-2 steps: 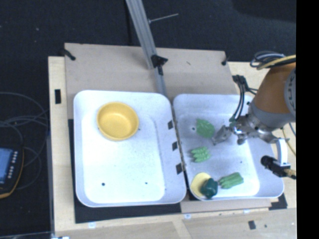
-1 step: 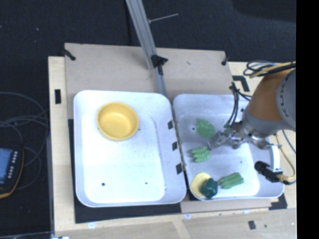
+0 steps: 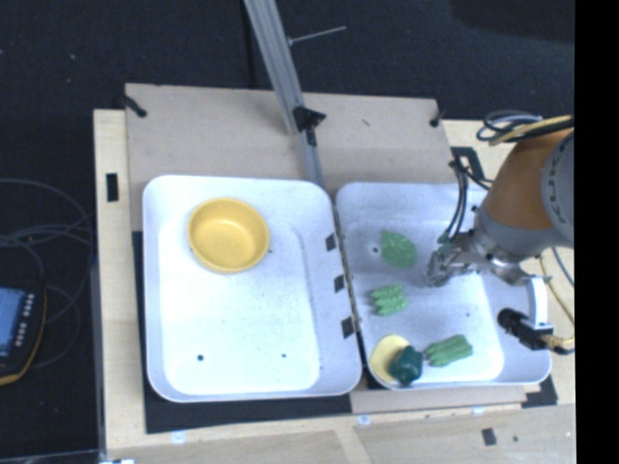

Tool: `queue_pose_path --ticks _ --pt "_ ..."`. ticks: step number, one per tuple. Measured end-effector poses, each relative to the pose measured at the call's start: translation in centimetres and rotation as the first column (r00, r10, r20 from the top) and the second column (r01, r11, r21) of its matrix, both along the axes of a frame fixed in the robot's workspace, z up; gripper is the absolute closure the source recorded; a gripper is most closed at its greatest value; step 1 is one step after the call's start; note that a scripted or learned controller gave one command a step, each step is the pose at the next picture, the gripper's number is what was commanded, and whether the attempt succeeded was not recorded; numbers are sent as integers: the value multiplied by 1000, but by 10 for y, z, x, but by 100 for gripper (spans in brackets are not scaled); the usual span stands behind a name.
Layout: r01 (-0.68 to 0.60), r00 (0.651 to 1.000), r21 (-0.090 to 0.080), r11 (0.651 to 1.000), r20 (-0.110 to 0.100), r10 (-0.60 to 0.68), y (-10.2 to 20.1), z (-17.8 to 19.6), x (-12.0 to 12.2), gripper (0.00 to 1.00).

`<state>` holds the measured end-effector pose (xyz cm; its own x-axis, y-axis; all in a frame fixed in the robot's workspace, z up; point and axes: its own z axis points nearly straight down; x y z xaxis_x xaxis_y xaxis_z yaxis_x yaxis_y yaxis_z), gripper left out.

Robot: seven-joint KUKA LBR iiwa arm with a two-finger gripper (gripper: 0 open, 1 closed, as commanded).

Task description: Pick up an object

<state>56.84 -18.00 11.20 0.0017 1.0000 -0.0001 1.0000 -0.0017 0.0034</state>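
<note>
We are hovering our gripper (image 3: 437, 271) over the right bin (image 3: 484, 201), just right of a green object (image 3: 397, 249); whether its fingers are released or clenched, we cannot tell. A yellow bowl (image 3: 228, 234) is sitting in the left bin (image 3: 242, 356).

Left bin (image 3: 242, 356): wide open floor, only a yellow bowl (image 3: 229, 234) at its far-left part; near half and right side were free. Right bin (image 3: 426, 206) was crowded. Gripper (image 3: 440, 271) and the arm (image 3: 522, 201) took up its right and middle. Three green pieces blocked the rest: one far-centre (image 3: 397, 249) just left of the gripper, one mid-left (image 3: 389, 300), one near-right (image 3: 448, 350). A small yellow cup (image 3: 384, 354) with a dark green thing (image 3: 407, 363) sat in the near-left corner. Free floor was the far strip and the patch between the pieces. A slanted metal pole (image 3: 276, 51) crossed above the far bench (image 3: 222, 129) toward the bins' divider.
</note>
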Motion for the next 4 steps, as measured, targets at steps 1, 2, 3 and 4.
queue_pose_path --ticks 1,2,3,4 --pt "-1 1000 -1 1000 2 1 -8 59 5 100" --pt "-1 1000 -1 1000 1 1 -17 105 5 100" --pt "-3 1000 -1 1000 3 3 -8 160 11 100" --pt "-4 1000 0 1000 -2 4 34 160 1 100"
